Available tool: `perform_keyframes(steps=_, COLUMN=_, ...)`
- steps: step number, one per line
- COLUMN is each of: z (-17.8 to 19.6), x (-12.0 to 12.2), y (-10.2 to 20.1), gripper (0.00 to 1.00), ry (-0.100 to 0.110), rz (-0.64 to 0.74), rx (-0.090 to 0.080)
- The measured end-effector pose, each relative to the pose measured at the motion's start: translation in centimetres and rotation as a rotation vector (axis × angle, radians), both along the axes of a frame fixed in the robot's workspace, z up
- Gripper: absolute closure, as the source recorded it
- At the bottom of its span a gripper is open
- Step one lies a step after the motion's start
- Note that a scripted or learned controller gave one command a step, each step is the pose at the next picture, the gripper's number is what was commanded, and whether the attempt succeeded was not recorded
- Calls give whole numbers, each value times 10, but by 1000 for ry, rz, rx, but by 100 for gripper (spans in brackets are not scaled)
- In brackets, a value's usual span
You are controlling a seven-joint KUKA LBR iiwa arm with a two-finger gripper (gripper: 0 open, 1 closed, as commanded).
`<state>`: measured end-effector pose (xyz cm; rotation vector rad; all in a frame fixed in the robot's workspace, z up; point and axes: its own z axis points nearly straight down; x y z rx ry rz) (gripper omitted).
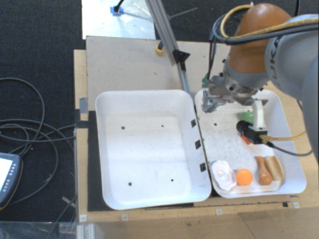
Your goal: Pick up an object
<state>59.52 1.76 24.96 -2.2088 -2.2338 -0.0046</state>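
In the camera view we are looking down on the gripper [213, 101], which is hanging over the far left corner of the right bin [291, 133]; we cannot tell whether it is released, clenched or grasping anything. Nearest to it, the green object [246, 116] is lying just to its right, while the orange ball [244, 177] and the clear cup [223, 174] are sitting well nearer the camera, along the front wall.

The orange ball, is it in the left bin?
No, the orange ball lies in the right bin, near its front edge.
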Motion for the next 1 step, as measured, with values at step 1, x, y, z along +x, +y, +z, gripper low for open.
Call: perform_keyframes(steps=1, z=-8, x=25, y=51, gripper=100, ry=-1, rz=-1, rx=0)
